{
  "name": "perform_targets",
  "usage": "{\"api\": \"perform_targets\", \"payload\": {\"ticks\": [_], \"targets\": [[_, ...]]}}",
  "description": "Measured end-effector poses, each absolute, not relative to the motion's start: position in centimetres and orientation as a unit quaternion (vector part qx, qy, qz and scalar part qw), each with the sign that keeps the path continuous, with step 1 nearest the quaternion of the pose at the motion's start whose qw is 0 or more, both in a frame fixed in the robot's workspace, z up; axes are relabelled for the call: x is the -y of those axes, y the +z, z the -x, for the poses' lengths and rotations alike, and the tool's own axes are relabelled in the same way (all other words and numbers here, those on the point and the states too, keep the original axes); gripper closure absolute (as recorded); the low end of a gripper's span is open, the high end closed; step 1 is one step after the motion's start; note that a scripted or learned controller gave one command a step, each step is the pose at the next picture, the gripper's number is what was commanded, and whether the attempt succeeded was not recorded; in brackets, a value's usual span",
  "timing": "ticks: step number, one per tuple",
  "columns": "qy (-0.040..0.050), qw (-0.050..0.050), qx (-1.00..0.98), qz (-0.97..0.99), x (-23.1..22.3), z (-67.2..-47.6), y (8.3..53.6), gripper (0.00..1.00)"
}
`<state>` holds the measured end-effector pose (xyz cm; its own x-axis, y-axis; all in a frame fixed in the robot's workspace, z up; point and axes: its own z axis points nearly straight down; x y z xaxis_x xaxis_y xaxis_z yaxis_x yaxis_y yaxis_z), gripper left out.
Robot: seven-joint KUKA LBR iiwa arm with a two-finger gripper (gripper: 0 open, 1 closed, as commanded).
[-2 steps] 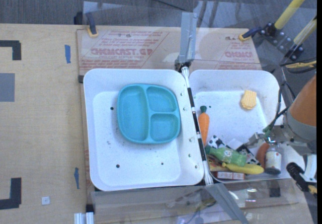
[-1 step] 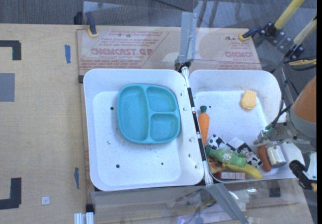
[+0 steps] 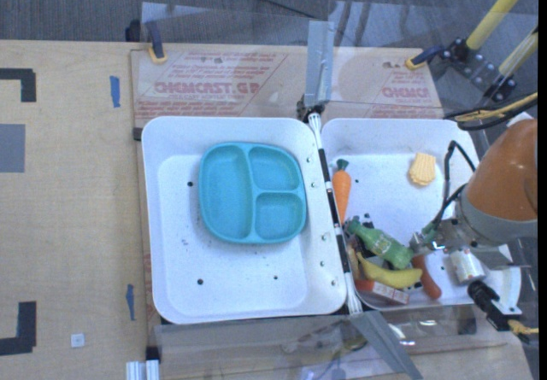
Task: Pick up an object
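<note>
The worktop [image 3: 68, 199] is pale wood and carries two shallow white bins side by side; the left bin [image 3: 171, 284] holds a teal divided plate [image 3: 253, 192] with three compartments, lying flat toward the bin's upper middle; the right bin [image 3: 385, 143] holds the loose toy food. A carrot [image 3: 342, 190] with a green top lies lengthwise just beside the wall shared by the two bins; a yellow corn-like piece [image 3: 422, 170] sits apart from it near the far side of the same bin. Toward the near edge of the right bin a small heap gathers: a green bottle-shaped piece [image 3: 382, 246] lies tilted across a banana [image 3: 389, 272], touching it, and a red piece [image 3: 432, 286] lies just beside the banana's right end. The arm [image 3: 508, 186], grey with an orange band, reaches in from the right, low over the right bin; the jaws [image 3: 425, 240] sit near the right end of the green piece and the heap; whether they are spread or pressed together cannot be told from this view, and nothing is plainly seen between them.
</note>
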<state>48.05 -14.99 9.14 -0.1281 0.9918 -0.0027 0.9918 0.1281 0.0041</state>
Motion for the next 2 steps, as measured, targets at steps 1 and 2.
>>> {"api": "perform_targets", "payload": {"ticks": [1, 2], "targets": [[-0.0004, 0.000, -0.636, -0.771, 8.0, -48.0, 22.0, 1.00], [-0.0010, -0.002, -0.672, -0.741, 11.6, -47.9, 20.4, 1.00]]}}
